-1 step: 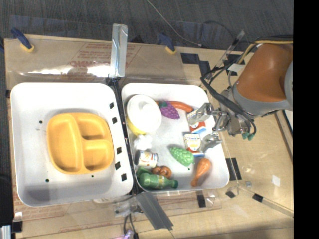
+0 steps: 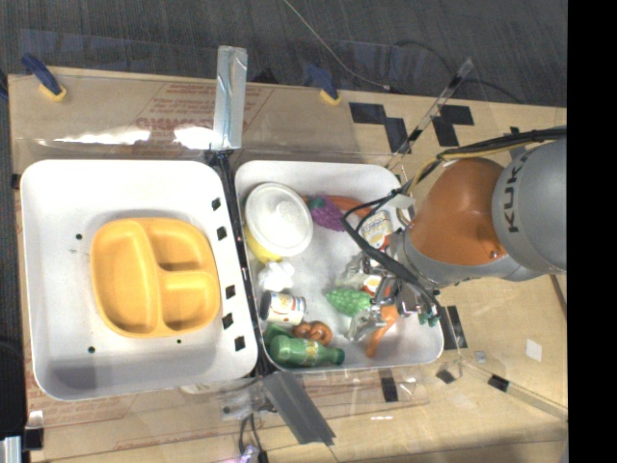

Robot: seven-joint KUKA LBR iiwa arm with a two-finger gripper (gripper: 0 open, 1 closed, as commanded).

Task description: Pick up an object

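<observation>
Two white bins on the table point(image 2: 501, 355). Left bin point(image 2: 48, 258): one yellow tray point(image 2: 154, 276). Right bin point(image 2: 328, 174): one bowl point(image 2: 279, 218), one green bottle point(image 2: 304, 352); pincer point(image 2: 381, 307) state unclear.

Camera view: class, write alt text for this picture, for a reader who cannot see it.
A grey robot arm with an orange band reaches from the right into the right bin, its gripper low among small toys beside a green bottle and a white bowl. The left bin holds a yellow divided tray.

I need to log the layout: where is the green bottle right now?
The green bottle lies on its side in the right bin, along its near edge by the left corner, just below a brown pretzel.
</observation>
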